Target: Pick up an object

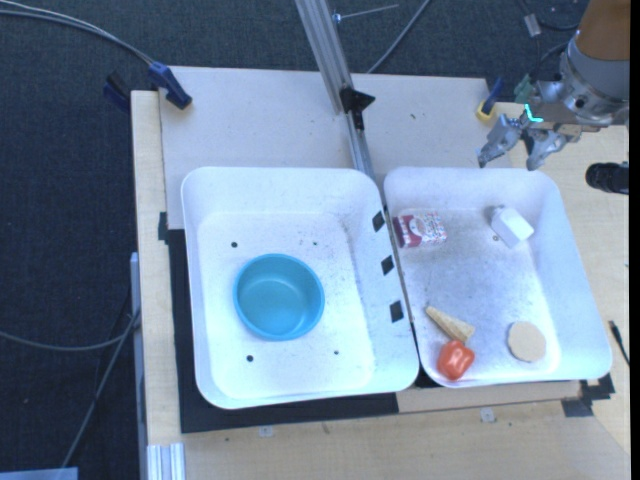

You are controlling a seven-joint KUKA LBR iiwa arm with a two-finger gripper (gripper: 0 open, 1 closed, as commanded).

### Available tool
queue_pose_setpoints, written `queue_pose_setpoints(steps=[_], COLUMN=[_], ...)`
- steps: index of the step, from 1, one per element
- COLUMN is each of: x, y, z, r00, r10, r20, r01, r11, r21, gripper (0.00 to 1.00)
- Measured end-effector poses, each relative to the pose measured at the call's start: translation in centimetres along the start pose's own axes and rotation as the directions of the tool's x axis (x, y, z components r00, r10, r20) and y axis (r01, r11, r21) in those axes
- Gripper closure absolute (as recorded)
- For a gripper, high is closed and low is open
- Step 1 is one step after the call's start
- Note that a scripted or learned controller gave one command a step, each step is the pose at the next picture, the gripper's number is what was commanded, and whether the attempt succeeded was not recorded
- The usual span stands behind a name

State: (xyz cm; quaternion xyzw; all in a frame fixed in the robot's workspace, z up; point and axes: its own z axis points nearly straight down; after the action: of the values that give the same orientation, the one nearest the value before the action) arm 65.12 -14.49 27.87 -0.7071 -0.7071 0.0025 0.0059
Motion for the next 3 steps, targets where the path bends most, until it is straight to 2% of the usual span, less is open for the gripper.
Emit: queue_pose_setpoints(steps=[1,2,3], x=[0.0,0.1,0.3], y=[0.1,0.0,-0.2], z=[-0.3,6.0,10.3], r00=[1.0,1.0,1.0], r10=[0.0,0.001,0.001], r20=[0.001,0.001,0.0], r01=[0.0,-0.001,-0.001], r11=[1.0,1.0,1.0], r21=[-0.006,0.002,0.003], gripper=[0.0,0.0,0.0])
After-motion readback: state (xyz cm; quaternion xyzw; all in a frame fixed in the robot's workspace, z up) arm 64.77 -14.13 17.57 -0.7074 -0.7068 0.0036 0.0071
